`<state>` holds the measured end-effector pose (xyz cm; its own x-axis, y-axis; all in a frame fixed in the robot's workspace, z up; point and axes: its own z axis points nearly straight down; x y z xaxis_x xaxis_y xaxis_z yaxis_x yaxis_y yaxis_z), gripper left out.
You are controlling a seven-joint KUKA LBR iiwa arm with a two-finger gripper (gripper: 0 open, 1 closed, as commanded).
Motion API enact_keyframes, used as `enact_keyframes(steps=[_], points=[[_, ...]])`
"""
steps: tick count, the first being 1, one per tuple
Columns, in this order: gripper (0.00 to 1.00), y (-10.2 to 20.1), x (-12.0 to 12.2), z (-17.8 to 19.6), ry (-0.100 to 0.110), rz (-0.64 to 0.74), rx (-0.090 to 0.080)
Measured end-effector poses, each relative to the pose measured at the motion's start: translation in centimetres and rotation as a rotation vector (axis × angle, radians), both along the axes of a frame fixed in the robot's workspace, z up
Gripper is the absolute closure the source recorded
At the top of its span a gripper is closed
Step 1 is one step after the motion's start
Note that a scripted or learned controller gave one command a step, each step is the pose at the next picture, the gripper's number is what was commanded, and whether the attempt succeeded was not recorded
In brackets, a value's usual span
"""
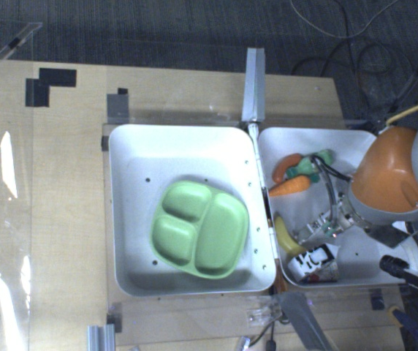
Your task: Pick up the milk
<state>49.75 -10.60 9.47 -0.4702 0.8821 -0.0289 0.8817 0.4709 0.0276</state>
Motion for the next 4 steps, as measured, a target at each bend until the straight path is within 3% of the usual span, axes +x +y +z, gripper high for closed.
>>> enact_keyframes(steps=[1, 2, 3, 4], points=[[0.0, 0.6, 0.4, 8.1, 0.028, 0.052, 0.01], [0.0, -4.8, 6.6, -0.5, 0.025, 0.242, 0.004], [0.0, -9.6, 14.6, -0.6, 0.026, 0.315, 0.003], [0.0, -9.7, 12.8, -0.6, 0.028, 0.36, 0.001]])
